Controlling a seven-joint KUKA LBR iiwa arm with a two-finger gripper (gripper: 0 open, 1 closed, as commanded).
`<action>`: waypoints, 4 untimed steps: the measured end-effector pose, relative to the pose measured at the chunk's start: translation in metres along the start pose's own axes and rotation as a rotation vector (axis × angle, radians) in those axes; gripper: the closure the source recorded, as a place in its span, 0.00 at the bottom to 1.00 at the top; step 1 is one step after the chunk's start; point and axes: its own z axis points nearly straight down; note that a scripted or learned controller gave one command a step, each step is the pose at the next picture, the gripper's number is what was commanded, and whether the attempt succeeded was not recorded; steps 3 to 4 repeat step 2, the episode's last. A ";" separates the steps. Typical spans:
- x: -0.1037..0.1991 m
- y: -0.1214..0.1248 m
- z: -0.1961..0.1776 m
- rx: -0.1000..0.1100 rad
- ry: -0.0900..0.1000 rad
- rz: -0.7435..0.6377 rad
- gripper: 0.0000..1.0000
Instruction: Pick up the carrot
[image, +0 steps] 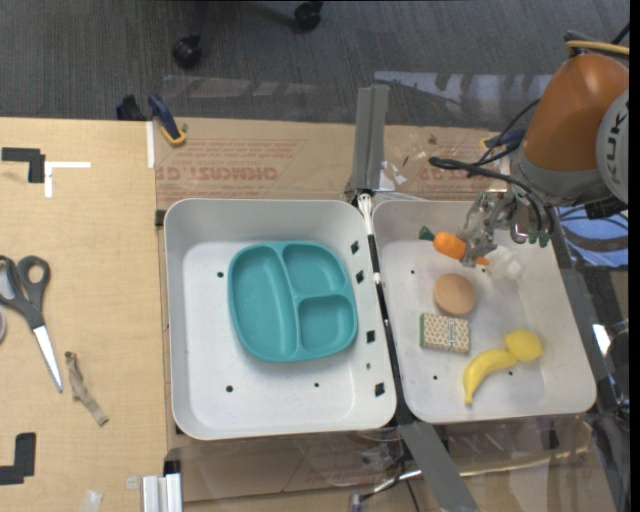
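The carrot (449, 244), orange with a green top, lies in the back of the right bin (560, 330), its top pointing left. My gripper (480, 238) is down right over the carrot's thin end. Orange shows on both sides of the gripper, with a small orange piece at its lower right. The gripper's metal parts hide the middle of the carrot. The arm with its orange band (580, 100) comes in from the upper right.
In the right bin lie a tan egg-shaped thing (455, 295), a speckled square sponge (444, 333), a banana (485, 371) and a lemon (524, 346). The left bin (200, 380) holds a teal divided plate (293, 300). Scissors (35, 310) lie on the bench at left.
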 end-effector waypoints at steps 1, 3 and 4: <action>0.060 0.006 0.026 0.000 0.002 0.011 1.00; 0.085 0.091 -0.050 0.001 0.001 0.290 1.00; 0.085 0.091 -0.050 0.001 0.001 0.290 1.00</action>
